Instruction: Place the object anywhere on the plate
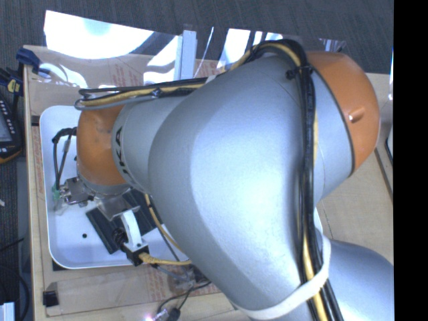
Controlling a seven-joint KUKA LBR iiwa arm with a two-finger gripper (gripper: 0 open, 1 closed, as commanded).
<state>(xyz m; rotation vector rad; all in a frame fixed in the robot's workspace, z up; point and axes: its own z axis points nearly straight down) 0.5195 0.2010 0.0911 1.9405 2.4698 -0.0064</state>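
Pale tabletop [100, 289] bears a white bin [47, 179] at left, where the grey arm [234, 179] blankets most of the scene and its tool [68, 194] hangs low over the bin's floor. Whether the tool is wide or narrow cannot be told. The arm hides object and plate, so their bearing from the tool stays unclear.

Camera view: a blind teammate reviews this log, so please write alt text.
A grey robot arm with orange bands reaches in from the right, covering most of the frame, its wrist over the left white bin.
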